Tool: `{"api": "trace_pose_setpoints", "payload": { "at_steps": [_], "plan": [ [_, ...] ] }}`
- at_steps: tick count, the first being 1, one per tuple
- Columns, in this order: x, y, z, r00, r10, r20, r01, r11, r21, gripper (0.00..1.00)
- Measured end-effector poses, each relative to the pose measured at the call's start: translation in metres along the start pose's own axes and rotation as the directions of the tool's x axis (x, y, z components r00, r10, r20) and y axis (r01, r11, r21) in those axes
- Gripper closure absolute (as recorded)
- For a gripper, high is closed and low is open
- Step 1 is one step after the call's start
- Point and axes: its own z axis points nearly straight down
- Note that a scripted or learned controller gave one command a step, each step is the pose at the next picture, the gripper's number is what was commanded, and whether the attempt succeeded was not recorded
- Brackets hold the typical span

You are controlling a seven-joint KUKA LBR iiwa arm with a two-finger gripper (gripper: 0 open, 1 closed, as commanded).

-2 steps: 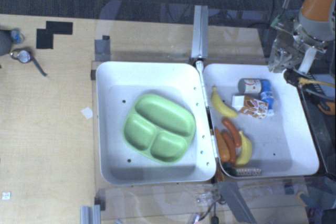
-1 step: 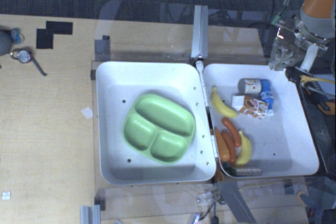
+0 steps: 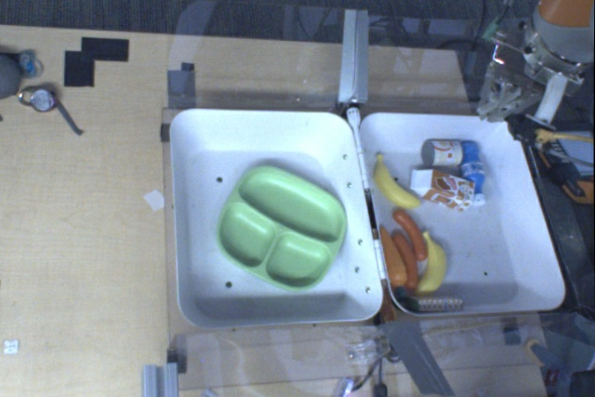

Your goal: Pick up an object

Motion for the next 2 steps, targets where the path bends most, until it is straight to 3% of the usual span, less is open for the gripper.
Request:
{"api": "trace_pose_setpoints", "payload": {
  "at_steps": [1, 2],
  "plan": [
    [-0.031, 0.038, 0.047, 1.0, -0.019, -0.004, 0.019, 1.0, 0.001, 1.0],
    [-0.029, 0.038, 0.036, 1.0, -0.026, -0.002, 0.026, 1.0, -0.002, 1.0]
  ]
}}
